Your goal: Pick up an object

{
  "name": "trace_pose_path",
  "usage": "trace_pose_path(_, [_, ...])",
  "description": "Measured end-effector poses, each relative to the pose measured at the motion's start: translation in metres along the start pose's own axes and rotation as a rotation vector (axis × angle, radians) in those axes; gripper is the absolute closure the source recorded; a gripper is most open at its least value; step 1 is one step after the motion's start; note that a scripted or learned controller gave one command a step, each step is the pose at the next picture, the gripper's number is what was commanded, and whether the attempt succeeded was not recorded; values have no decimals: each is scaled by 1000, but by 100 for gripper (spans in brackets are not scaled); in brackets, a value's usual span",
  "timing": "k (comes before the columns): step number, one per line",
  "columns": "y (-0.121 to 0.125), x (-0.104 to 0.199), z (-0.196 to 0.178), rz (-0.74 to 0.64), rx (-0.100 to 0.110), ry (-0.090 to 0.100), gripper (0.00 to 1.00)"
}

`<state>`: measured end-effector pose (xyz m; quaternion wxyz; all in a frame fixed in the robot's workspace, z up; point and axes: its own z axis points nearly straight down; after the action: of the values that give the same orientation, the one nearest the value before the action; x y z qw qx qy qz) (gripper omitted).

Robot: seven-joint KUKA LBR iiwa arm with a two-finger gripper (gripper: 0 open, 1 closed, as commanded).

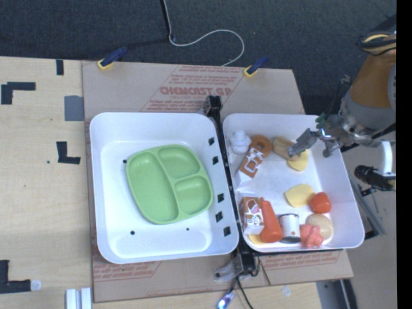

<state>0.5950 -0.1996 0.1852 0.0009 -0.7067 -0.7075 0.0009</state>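
Nearest the lens, at six o'clock in the right bin [347, 237], toy foods crowd together: a red bottle [270, 227], a small carton [253, 212], a tomato [320, 202], touching or nearly so, which probably leaves fingers little room. At twelve o'clock the gripper [309, 141] hangs over a pale yellow piece [297, 162], probably the chosen object, since it lies more apart. Whether the fingers are apart or together cannot be told. An orange carton [253, 160] lies at ten o'clock. A green divided plate [170, 183] rests in the left bin [103, 172].
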Motion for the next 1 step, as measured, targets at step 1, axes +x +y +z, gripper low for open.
trace_pose_path(1, [-40, 61, -28, -5, 1, 3, 0])
